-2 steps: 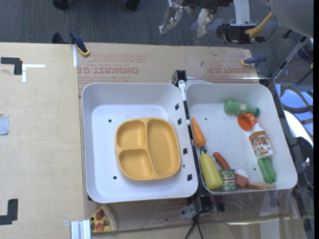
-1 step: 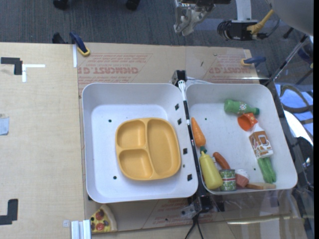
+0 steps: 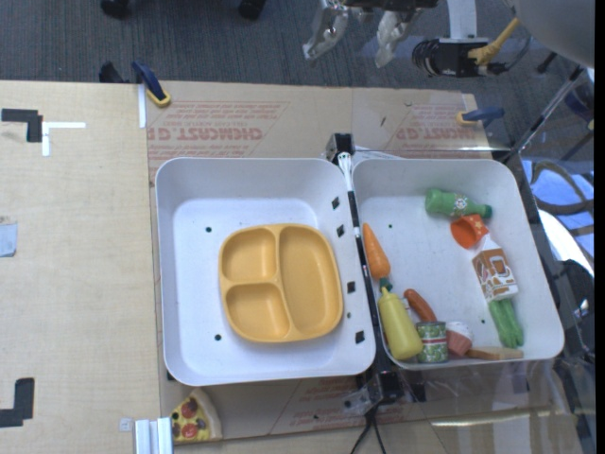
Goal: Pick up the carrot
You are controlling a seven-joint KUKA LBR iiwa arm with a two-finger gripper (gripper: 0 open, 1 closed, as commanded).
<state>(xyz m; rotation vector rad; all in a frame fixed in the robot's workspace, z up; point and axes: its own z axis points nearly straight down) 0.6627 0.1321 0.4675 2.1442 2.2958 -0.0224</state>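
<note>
Carrot point(image 3: 375, 251) lies in the right-hand bin point(image 3: 529, 253), close against that bin's left wall, its length running roughly along the wall with the thicker end nearer the bottle below it. Just below it stands a yellow squeeze bottle point(image 3: 398, 324), whose tip comes very near the carrot's lower end; a small red-orange sausage-like piece point(image 3: 419, 304) sits just beside that. Well apart, toward the far corner, are a green toy vegetable point(image 3: 454, 203) and an orange piece point(image 3: 469, 230), with a small carton point(image 3: 493, 273) below them.

The hand point(image 3: 357, 34) hangs high above the far edge of the counter, beyond both bins, its two fingers spread apart and nothing between them.

By its look the carrot is a toy, probably light hard plastic: stiff, smooth, a little slippery, and tapered, so a grip near the thin end would likely squeeze it out. The better hold seems to be across the thick middle, fingers closing crosswise to its length. The trouble is the wall: one finger must drop between carrot and wall, where little room shows.

The left bin point(image 3: 180, 253) holds a yellow divided plate point(image 3: 281, 282).
</note>
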